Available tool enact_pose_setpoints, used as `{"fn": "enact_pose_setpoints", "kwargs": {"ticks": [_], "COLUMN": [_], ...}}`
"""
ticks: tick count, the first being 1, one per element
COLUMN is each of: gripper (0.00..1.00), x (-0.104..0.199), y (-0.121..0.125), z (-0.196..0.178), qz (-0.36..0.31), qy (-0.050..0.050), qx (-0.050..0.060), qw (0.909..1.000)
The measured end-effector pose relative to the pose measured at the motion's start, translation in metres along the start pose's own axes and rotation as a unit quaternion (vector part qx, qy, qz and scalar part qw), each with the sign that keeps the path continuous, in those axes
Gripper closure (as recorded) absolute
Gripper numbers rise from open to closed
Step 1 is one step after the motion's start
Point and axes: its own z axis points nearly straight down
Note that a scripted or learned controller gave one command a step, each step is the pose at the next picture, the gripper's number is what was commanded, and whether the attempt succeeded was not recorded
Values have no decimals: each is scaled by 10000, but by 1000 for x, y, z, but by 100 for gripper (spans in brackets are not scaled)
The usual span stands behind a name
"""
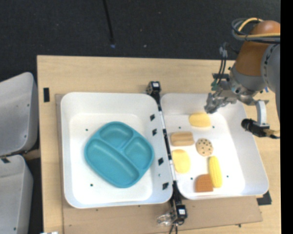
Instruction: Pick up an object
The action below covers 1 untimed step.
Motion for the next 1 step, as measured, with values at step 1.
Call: {"fn": "enact_pose_setpoints", "kwargs": {"ticks": [1], "gripper": [100], "x": [0], "y": [2], "z": [-66], "qz": [-33], "qy": [-5], "qx": [-15], "qw": [10000]}}
